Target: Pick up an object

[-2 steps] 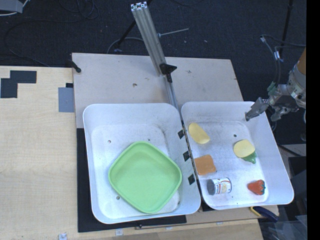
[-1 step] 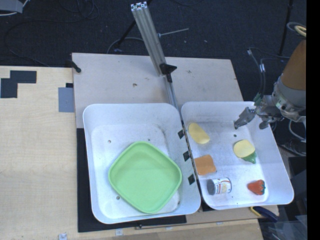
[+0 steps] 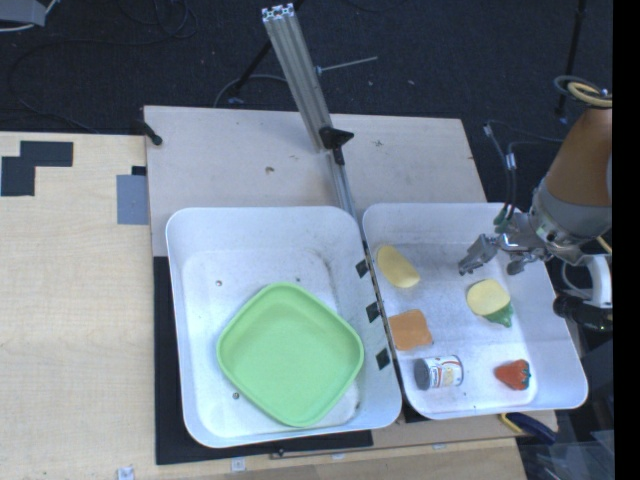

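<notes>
Camera view showed the worktop (image 3: 300,163) carrying two shallow white bins side by side. Nearest, along the right bin's (image 3: 560,393) front edge, lay a small cylindrical can with a pale label (image 3: 439,372) and a red strawberry-shaped toy (image 3: 513,374), well apart. Just behind the can sat a flat orange square block (image 3: 410,329). The left bin (image 3: 190,268) held a light green square plastic plate (image 3: 290,353) toward its front. Farther back in the right bin were a yellow rounded lump (image 3: 397,266) by the divider and a yellow half-fruit with a green base (image 3: 489,299). The scatter seemingly left room for a grasp. The tool (image 3: 495,251) hovered just behind the half-fruit, near the right bin's far right edge, apparently holding nothing; whether it was spread, I could not tell.
</notes>
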Controlling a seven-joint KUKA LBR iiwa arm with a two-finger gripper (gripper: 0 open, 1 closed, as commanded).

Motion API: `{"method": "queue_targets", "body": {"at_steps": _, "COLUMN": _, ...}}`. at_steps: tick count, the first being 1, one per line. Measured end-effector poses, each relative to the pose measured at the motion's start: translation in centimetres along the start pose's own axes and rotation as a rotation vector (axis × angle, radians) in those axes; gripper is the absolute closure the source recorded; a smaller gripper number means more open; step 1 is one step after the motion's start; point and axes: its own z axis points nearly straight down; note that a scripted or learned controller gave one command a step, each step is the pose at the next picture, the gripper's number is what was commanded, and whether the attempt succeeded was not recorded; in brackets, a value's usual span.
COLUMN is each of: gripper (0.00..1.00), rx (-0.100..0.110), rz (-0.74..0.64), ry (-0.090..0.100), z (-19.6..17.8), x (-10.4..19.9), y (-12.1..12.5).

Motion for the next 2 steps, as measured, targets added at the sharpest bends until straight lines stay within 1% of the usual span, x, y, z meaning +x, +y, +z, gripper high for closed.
{"method": "queue_targets", "body": {"at_steps": 1, "gripper": 0.00, "rx": 0.000, "rz": 0.000, "ry": 0.000, "z": 5.4, "x": -0.9, "y": 0.2}}
{"method": "queue_targets", "body": {"at_steps": 2, "gripper": 1.00, "rx": -0.005, "rz": 0.000, "ry": -0.001, "z": 4.1, "x": -1.0, "y": 0.3}}
